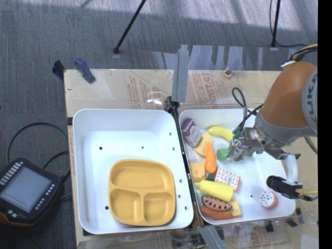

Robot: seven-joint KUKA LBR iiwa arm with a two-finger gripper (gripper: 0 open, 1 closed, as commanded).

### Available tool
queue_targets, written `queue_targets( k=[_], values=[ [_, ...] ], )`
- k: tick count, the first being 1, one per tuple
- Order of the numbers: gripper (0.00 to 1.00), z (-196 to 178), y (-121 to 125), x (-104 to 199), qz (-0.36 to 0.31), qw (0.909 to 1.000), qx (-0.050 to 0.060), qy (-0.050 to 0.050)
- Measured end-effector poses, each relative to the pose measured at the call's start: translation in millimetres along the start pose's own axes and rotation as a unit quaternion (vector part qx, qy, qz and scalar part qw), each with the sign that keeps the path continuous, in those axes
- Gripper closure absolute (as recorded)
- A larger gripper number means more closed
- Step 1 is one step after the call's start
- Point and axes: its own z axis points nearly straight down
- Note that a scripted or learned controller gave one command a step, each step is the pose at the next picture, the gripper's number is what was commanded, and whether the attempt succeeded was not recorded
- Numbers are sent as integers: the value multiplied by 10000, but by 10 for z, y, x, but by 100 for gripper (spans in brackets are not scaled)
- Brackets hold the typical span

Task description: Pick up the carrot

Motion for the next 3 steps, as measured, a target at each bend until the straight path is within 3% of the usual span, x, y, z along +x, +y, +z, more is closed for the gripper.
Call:
queue_targets(
  k=[1,2,3],
  values=[
    [0,29,-18,-13,16,10000,34,-3],
    [0,1041,626,145,-314,9995,78,0],
    [0,1212,-103,32,-836,9965,54,6]
  ],
)
